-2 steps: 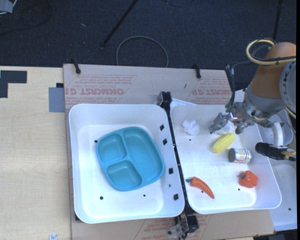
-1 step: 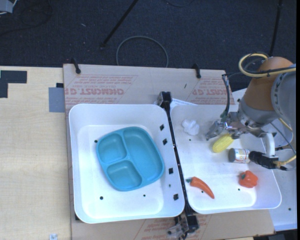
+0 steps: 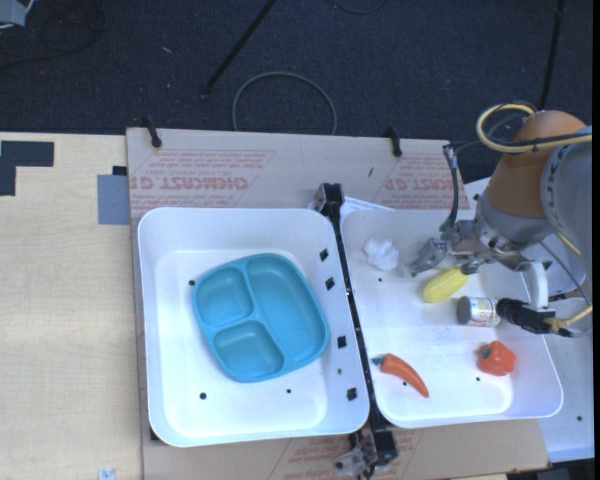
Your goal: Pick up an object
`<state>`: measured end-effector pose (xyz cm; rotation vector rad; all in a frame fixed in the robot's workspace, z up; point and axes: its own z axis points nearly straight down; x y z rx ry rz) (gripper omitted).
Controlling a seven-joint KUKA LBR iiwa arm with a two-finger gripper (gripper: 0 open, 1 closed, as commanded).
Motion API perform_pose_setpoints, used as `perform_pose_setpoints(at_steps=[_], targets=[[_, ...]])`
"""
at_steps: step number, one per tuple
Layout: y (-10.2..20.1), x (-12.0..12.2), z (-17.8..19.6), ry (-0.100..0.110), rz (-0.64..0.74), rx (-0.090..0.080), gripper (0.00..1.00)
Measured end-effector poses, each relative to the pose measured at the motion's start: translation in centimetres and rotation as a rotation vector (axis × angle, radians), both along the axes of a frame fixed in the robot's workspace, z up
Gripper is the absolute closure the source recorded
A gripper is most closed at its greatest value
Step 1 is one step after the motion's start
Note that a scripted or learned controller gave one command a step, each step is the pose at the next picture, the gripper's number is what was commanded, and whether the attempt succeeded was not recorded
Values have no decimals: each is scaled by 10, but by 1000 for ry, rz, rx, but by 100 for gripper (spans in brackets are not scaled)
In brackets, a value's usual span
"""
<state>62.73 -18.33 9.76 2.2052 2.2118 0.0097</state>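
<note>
Pale wood of the desk [image 3: 50, 318] carries two white bins side by side. Within the right bin [image 3: 540, 403], a yellow corn cob [image 3: 444, 286] lies near the centre. Touching its upper end is the end effector [image 3: 442, 256]; whether it is wide or narrow, I cannot tell. Left of the corn sits crumpled white paper [image 3: 382, 254]; below lie a carrot [image 3: 404, 372] and red pepper [image 3: 496, 359]. Farther left, the left bin [image 3: 170, 398] holds a blue divided tray [image 3: 259, 314].

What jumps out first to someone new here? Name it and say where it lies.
The blue divided tray lies tilted in the left bin. In the right bin lie a yellow corn cob, an orange carrot and a red pepper. The pincer hangs just above the corn.
</note>
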Motion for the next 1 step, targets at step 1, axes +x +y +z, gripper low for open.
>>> perform_pose_setpoints(at_steps=[1], targets=[[-1, 0, 11, -2, 0, -2, 100]])
